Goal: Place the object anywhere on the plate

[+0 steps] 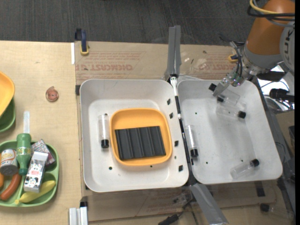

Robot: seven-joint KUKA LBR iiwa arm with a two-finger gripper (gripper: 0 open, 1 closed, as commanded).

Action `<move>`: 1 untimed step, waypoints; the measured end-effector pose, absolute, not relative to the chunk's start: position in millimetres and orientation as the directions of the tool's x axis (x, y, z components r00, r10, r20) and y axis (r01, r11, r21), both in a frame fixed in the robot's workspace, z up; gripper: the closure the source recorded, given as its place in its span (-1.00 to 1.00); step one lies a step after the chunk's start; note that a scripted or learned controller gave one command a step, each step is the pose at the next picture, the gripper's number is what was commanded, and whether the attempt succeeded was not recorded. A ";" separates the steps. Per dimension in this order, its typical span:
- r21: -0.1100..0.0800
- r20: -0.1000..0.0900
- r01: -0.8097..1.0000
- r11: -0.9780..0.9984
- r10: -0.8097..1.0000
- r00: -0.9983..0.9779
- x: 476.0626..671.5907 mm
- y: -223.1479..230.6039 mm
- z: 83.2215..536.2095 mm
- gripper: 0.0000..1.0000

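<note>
Left bin [87,139] and right bin [220,142] sit edge to edge. The arm [272,29] reaches in over the right bin's far right corner.

The gripper [230,82] hangs low above that corner. From this slanted view I cannot tell whether it is released or clenched, and I see nothing I could call gripped.

The plate [140,114], orange, lies mid-floor in the left bin, so there is room to come down on it from any side. A black ribbed slab [140,142] covers most of its well. Only the rim and a far strip are bare, which I judge leaves little flat ground for a drop.

There are four clear, black-capped vials, all on their sides:
- One vial [232,108] lies just near of the gripper, cap toward the right. I take this as the object, going by where the arm is parked.
- The second vial [244,168] is in the right bin's near right corner, well apart from the first.
- The third vial [191,140] lies along the right bin's left wall. It looks awkward to grasp so close to the wall.
- The fourth vial [103,131] is in the left bin, just left of the plate and off it.

My read is that the pick is not yet made and the whole carry across to the left bin is still ahead. Being round, the vial may roll off the ribs.
</note>
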State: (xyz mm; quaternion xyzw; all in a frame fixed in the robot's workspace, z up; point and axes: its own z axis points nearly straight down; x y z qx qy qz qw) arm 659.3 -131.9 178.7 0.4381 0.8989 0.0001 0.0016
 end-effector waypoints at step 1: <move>0.002 -0.004 0.629 0.778 0.629 -0.778 654.2 -161.3 195.8 1.00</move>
